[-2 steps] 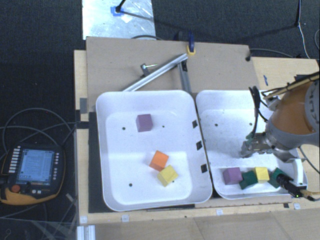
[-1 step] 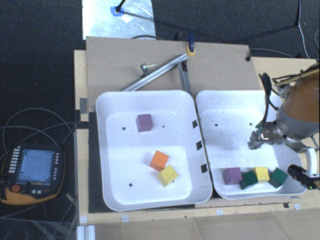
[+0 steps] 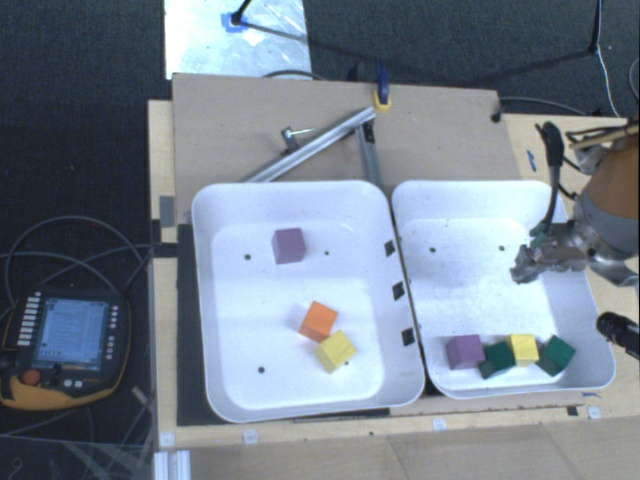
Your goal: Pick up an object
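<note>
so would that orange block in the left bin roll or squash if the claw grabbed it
The small orange cube-shaped block has flat faces, so it would probably slide rather than roll. Its crisp edges suggest it is rigid, unlikely to squash. A small yellow cube-shaped block sits at its corner, seemingly touching, so a push that way would likely nudge both across the left white bin.

We see a teach pendant with cables on dark carpet left of the bench, a metal bar lying slantwise behind the bins, and a shiny sheet beyond.
</note>
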